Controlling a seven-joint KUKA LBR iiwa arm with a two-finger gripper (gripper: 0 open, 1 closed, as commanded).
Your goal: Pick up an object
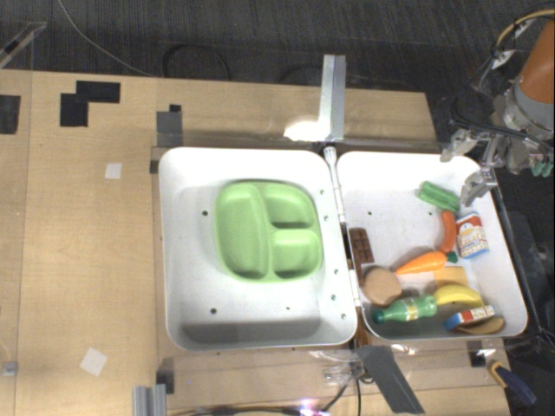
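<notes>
The right bin (pixel 381 189) holds several toy foods. A green cucumber (pixel 438 196) lies near its far right corner, with a thin orange-red piece (pixel 448 230) and a small white carton (pixel 471 237) beside it. Nearer the front are an orange carrot (pixel 422 263), a yellow banana (pixel 457 295), a green bottle (pixel 408 310), a brown round bun (pixel 380 284) and a dark chocolate bar (pixel 360 245). My gripper (pixel 462 167) hangs over the bin's far right corner, just above and right of the cucumber. It is open, with nothing between its fingers.
The left bin (pixel 186 258) carries a green divided plate (pixel 267 230). A metal post (pixel 334 98) stands behind the divider between the bins. A blue and brown item (pixel 473 319) sits in the right bin's front right corner. The arm (pixel 531 94) comes in from the upper right.
</notes>
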